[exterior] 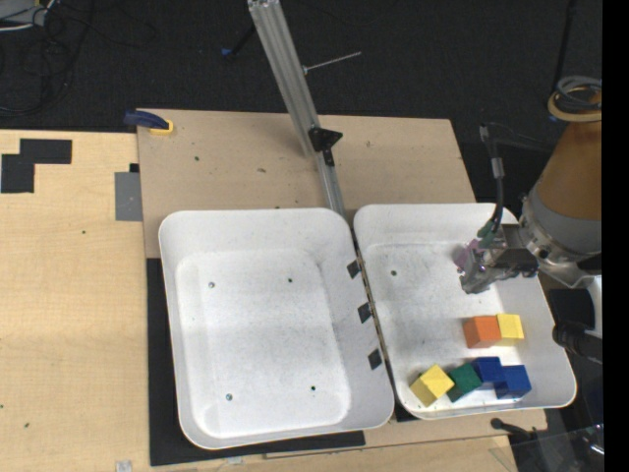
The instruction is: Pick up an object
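Yellow block (429,384), green block (465,381), blue blocks (505,377) at right bin (413,254) front edge — pincer (476,268) above, grip state unreadable

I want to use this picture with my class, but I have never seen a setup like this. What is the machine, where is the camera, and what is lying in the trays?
The camera sits above a wooden bench, looking down at a slant. Two shallow white trays lie side by side: the left tray and the right tray. A robot arm reaches in from the right; its gripper hangs over the right tray. That tray holds small blocks: an orange block, a yellow block beside it, and nearer the front another yellow block, a green block and blue blocks. Nothing can be seen in its grip.
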You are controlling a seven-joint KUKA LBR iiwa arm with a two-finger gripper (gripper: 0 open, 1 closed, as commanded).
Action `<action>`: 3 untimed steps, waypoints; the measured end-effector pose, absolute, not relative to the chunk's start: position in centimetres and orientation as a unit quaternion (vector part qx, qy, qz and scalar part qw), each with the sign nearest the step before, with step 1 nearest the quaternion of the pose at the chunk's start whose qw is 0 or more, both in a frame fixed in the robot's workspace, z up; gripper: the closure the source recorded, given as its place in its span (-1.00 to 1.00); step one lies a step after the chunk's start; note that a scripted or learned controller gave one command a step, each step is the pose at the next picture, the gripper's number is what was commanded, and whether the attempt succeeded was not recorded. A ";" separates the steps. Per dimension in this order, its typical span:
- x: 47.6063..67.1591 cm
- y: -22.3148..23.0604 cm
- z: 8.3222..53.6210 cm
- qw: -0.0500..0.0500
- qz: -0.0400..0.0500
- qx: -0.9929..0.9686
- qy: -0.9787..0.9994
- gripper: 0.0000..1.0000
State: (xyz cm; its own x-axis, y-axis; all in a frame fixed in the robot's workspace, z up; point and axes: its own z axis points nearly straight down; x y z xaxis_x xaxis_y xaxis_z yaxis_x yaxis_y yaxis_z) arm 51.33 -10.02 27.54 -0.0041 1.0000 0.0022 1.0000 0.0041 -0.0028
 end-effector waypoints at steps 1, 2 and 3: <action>51.6 -3.9 26.1 0.003 0.000 -0.705 -0.709 1.00; 50.9 1.5 25.3 0.003 0.001 -0.706 -0.709 1.00; 50.5 6.7 24.6 0.003 0.002 -0.706 -0.709 1.00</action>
